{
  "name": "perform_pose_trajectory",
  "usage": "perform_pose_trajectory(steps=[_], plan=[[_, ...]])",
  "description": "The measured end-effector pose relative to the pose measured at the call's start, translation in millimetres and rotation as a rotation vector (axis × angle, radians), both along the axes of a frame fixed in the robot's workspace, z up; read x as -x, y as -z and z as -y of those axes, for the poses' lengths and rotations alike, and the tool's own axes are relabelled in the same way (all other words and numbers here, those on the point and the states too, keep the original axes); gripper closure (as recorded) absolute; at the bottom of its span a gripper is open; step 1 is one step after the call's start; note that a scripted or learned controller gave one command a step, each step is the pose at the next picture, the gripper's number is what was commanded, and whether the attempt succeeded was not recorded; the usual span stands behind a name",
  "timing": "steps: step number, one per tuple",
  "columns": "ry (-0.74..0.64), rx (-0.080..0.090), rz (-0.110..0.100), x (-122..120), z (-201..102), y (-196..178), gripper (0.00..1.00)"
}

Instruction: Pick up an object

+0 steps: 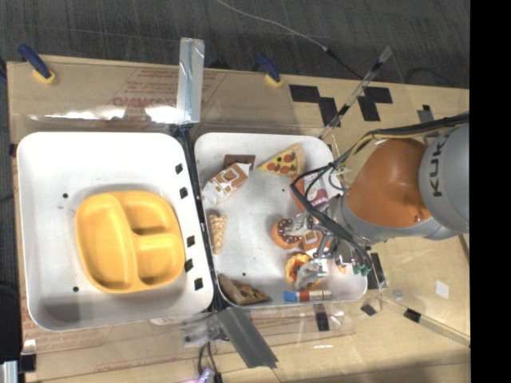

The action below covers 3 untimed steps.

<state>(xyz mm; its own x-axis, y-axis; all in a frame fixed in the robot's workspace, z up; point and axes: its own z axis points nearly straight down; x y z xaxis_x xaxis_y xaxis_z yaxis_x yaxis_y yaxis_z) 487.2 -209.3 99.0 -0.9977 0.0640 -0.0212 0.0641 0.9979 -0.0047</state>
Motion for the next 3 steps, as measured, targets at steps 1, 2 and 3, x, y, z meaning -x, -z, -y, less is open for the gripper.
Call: perform_pose_trajectory(steps=[1,2,3], plan=[[0.051,-0.001,0.0,3.7,-12.7,1.7,0.0],[0.028,-0.004,-0.025,-99.4,-64.8,7.8,0.0],[-0.034,-0.006,-0.021,-58.8,-37.0,7.0,0.0]])
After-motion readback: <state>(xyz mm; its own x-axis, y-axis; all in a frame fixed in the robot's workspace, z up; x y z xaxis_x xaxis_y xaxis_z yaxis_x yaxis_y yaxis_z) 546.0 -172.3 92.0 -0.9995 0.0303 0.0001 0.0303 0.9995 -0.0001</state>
